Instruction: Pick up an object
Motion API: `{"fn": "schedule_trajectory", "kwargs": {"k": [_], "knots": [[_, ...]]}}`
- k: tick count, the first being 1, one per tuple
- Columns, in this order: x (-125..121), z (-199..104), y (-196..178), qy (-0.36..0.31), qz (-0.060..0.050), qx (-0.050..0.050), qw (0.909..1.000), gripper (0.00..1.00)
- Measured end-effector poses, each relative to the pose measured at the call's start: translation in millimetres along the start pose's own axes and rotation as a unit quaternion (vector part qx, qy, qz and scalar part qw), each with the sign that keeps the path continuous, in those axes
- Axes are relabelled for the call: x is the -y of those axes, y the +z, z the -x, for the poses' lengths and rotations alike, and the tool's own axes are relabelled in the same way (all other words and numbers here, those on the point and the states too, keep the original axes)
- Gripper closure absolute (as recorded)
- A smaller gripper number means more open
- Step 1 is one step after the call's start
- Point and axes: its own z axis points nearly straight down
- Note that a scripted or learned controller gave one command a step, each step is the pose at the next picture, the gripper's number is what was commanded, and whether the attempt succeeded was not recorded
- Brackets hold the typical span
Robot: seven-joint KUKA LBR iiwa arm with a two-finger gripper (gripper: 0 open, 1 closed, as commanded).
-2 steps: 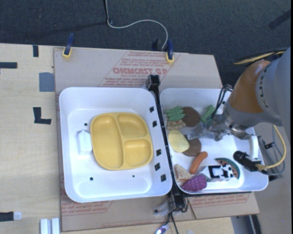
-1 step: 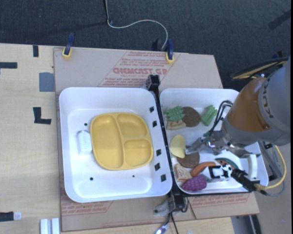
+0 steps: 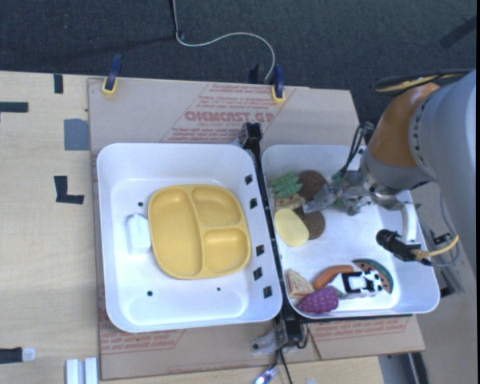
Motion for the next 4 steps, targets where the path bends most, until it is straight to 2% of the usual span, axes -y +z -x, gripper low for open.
{"fn": "schedule_trajectory", "kwargs": {"k": [1,2,3,4], "knots": [[60.7,-56.8,-0.5,0.002,-0.001,0.000,1.0000,0.00],[57.8,-54.3,-11.3,0.002,0.001,0.000,1.0000,1.00],[59.5,-55.4,-8.8,0.002,-0.002,-0.001,1.0000,0.00],[60.4,-56.1,-16.4,0.001,-0.005,-0.002,1.0000,1.00]]}}
